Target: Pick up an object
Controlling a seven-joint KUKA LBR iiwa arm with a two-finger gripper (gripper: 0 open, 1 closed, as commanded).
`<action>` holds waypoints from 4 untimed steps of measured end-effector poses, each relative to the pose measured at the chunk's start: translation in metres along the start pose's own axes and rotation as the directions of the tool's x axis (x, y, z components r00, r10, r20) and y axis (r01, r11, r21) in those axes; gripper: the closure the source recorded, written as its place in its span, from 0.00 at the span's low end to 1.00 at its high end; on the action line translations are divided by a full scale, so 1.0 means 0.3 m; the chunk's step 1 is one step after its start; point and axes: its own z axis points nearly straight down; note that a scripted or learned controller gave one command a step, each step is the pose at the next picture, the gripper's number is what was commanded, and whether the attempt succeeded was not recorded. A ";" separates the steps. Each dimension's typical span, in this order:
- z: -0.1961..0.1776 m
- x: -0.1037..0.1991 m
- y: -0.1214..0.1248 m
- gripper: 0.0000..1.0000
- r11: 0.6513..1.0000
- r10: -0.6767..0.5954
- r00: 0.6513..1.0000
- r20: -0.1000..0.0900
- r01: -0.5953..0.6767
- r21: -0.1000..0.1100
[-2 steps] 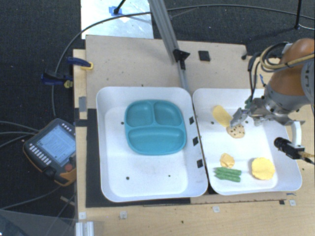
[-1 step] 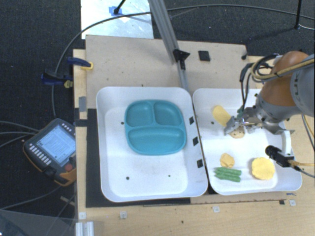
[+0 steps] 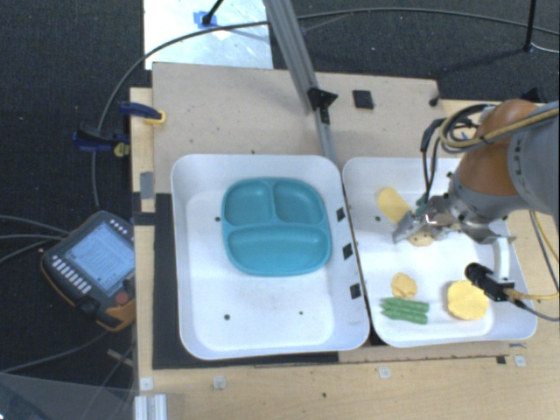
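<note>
Down front in the right bin (image 3: 525, 326): green beans (image 3: 405, 310) lying flat near the front wall, a round yellow piece (image 3: 466, 300) just to their right, a small yellow lump (image 3: 403, 284) right behind the beans. Black fitting on the arm (image 3: 486, 280) hanging just above that round piece. Further back, gripper (image 3: 418, 228) low over the bin floor, tips pointing left, pale tan piece (image 3: 423, 238) right at the tips — gripped or merely touched, cannot tell, too blurred to call the jaws. Just up-left, an oblong yellow piece (image 3: 393, 205), close to the tips but apart. Across in the left bin (image 3: 188, 261): teal divided plate (image 3: 276, 226), three compartments, sitting in the rear half. Behind it all, grey arm with orange band (image 3: 503, 147) curving in from the right, grey pole (image 3: 293, 46) slanting up the bench (image 3: 219, 103).
</note>
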 end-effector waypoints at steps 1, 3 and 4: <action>-0.042 0.004 0.008 1.00 1.000 -0.002 1.000 -0.001 0.002 -0.007; -0.414 0.055 0.013 1.00 1.000 -0.007 1.000 0.000 0.007 -0.003; -0.508 0.055 0.018 1.00 1.000 -0.006 1.000 -0.001 0.006 0.000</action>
